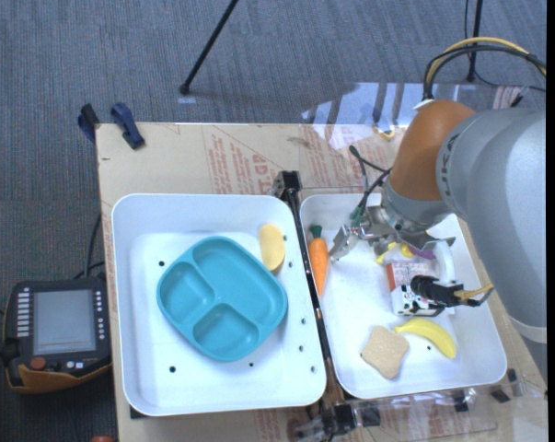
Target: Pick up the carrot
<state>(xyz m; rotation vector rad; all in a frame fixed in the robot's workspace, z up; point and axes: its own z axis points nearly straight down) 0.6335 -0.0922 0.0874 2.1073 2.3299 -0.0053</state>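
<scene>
Robot arm [498, 210]: broad grey rounded casing with an orange band [429, 150] above the wrist. Black and yellow cables [470, 53] loop over the band. Metallic gripper [346, 240] assembly at the wrist end.

— Where is free room in the right bin [498, 362]?
— Between the carrot [318, 262] and the toast slice [385, 352], on the bare white floor.
— What stands in the way?
— The carrot lies against the bin's left wall, so that side is tight. The arm [479, 182] covers the far right corner; the banana [428, 332] lies near the toast.
</scene>
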